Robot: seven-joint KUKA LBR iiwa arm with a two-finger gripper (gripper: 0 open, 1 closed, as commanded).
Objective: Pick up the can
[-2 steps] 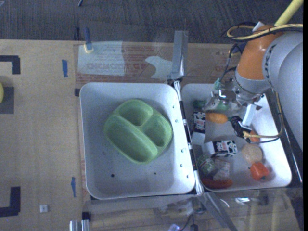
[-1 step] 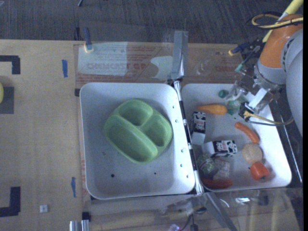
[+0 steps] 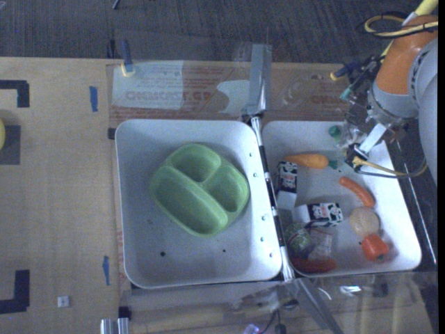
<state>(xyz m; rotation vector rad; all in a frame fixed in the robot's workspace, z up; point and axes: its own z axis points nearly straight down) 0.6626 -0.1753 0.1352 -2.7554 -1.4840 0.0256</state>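
While the can (image 3: 300,241) lies tipped in the right bin (image 3: 407,218), its axis unclear; the gripper (image 3: 352,143) hovers apart, opening unreadable.

We see two white bins of smooth, slightly glossy plastic. The left bin (image 3: 139,256) holds a green divided plate (image 3: 200,188) of matt plastic. Right of that plate, in the right bin (image 3: 410,249), lies a can (image 3: 300,241) with a shiny label, beside crinkled clear wrapping. Further right of the plate, the orange carrot (image 3: 309,161) and red pepper (image 3: 374,246) look like smooth moulded plastic. The bench (image 3: 55,207) left of the plate looks like matt, pale wood, with strips of blue tape (image 3: 93,98).
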